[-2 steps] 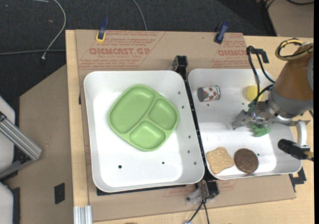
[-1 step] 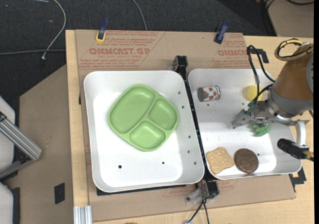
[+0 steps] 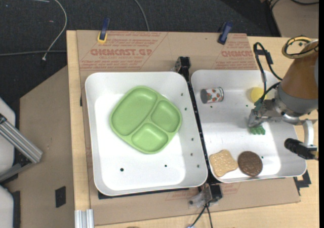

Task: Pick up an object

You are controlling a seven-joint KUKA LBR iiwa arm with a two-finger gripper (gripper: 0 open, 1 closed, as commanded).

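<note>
My gripper (image 3: 255,119) reaches down into the right bin (image 3: 228,125) near its right side, below the arm's orange band (image 3: 299,77). A small green object (image 3: 259,130) lies right beneath it, touching or nearly touching the tip. A yellow object (image 3: 256,93) sits just behind the gripper, partly hidden by cabling. A small red and white can (image 3: 212,95) lies on its side at the bin's back left. A tan cracker (image 3: 223,162) and a round brown cookie (image 3: 250,163) rest at the front edge.
The left bin (image 3: 101,171) holds a green divided plate (image 3: 146,119). Two blue clamps (image 3: 104,29) (image 3: 225,33) grip the cardboard base at the back. A black cable (image 3: 262,57) loops above the right bin's back right corner.
</note>
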